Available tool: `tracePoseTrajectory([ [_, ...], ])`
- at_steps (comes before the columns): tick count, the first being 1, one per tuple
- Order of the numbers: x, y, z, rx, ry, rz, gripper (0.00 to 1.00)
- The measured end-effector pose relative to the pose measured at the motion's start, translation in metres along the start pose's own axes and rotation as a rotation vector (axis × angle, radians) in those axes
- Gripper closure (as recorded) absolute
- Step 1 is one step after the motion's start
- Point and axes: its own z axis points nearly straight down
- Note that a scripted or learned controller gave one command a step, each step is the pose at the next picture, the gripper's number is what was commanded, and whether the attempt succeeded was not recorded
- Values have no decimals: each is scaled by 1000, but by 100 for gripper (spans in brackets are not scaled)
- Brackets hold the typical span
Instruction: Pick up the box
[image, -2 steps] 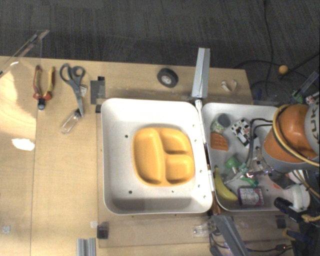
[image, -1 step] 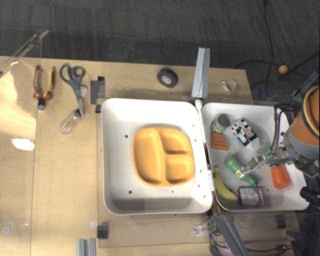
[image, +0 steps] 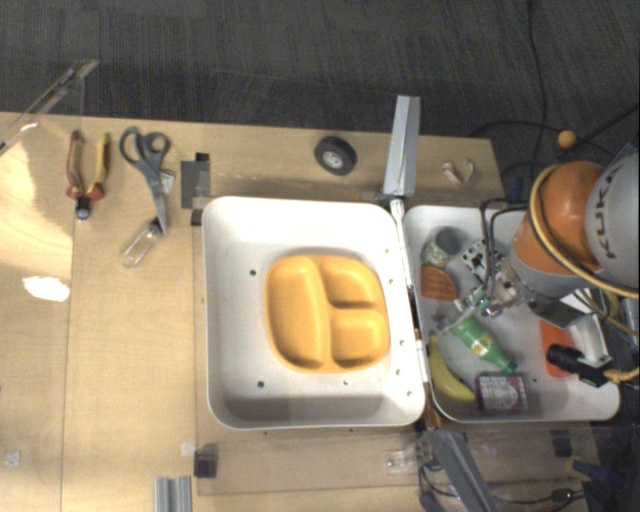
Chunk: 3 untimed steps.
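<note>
A small dark box (image: 501, 392) with a purplish label lies flat near the front edge of the right bin (image: 600, 408). My gripper (image: 483, 298) hangs over the middle of that bin, behind the box and well apart from it. It sits just above the top end of a green bottle (image: 477, 340). Nothing shows as held.
A banana (image: 449, 377) lies left of the box. A brown-orange packet (image: 438, 282), a grey round thing (image: 447, 241) and an orange-red thing (image: 558, 335) share the right bin. A yellow compartment tray (image: 326, 310) sits in the left bin (image: 230, 330). Scissors, pliers and tape lie on the bench.
</note>
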Motion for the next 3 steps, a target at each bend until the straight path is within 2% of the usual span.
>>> tracePoseTrajectory([
  [1,-13,46,-53,7,4,179,0],
  [2,-2,75,2,4,1,273,0],
  [3,-43,97,-59,6,3,53,0],
])
